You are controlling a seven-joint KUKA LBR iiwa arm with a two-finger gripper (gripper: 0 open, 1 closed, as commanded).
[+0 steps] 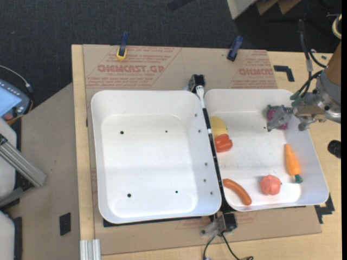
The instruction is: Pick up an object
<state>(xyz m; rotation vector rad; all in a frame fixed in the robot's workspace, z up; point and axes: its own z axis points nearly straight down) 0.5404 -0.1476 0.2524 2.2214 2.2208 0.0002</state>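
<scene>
- Two shallow white bins side by side on a brown board: left bin (pixel 108 145), right bin (pixel 255 104).
- In the right bin, against the dividing wall: a yellow block (pixel 218 125) with a red pepper-like piece (pixel 223 143) touching its near side.
- Near the front rim: an orange sausage-shaped toy (pixel 237 191), and just beside it to the right a pink ball, perhaps a peach or tomato (pixel 270 184).
- Along the right wall: a toy carrot (pixel 292 162) (green tip toward the front).
- Reaching in from the right at the far part of the right bin: the gripper (pixel 277 117), greyish with purple tints, low over the bin floor.
- Blurred there; cannot tell how far apart the jaws stand, nor whether anything sits between them.
- Well apart from the gripper: all five toys, carrot nearest.
- Clipped to the board's far edge: a yellow clamp (pixel 122 49) and a blue clamp (pixel 235 47).
</scene>
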